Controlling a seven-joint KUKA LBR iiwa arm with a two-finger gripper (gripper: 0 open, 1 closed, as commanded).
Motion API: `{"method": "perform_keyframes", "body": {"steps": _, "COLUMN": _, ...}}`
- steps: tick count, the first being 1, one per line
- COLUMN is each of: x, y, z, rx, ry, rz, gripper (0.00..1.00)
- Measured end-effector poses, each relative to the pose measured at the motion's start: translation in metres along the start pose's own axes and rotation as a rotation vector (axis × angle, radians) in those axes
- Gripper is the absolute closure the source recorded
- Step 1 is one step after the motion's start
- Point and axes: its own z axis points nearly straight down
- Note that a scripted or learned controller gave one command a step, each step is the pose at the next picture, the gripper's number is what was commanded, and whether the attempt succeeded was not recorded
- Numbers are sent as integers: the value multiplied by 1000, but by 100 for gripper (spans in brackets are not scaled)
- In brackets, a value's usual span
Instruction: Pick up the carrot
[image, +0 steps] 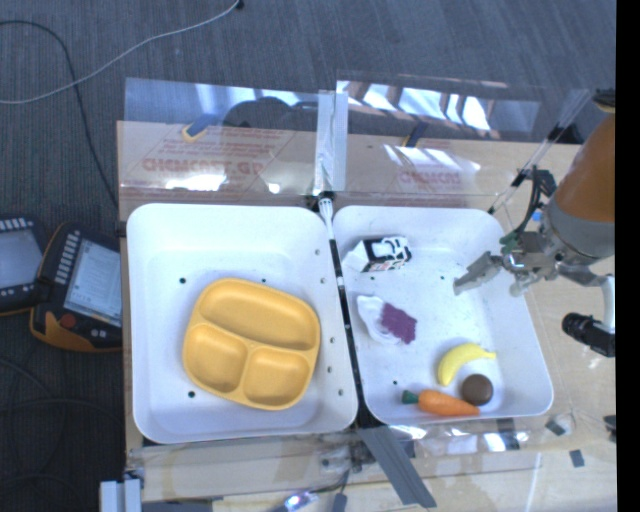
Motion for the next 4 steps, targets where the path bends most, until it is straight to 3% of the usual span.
{"method": "perform_keyframes", "body": {"steps": 1, "x": 54, "y": -57, "z": 78, "rx": 0, "ry": 1, "rz": -168, "gripper": 0}}
{"method": "perform_keyframes", "body": {"steps": 2, "x": 94, "y": -67, "z": 79, "rx": 2, "ry": 1, "rz": -120, "gripper": 0}}
{"method": "perform_keyframes", "body": {"steps": 3, "x": 69, "y": -66, "z": -74, "rx": -3, "ry": -5, "rz": -95, "gripper": 0}}
{"method": "perform_keyframes", "body": {"steps": 4, "x": 89, "y": -67, "z": 61, "rx": 2, "ry": 0, "rz": -78, "gripper": 0}}
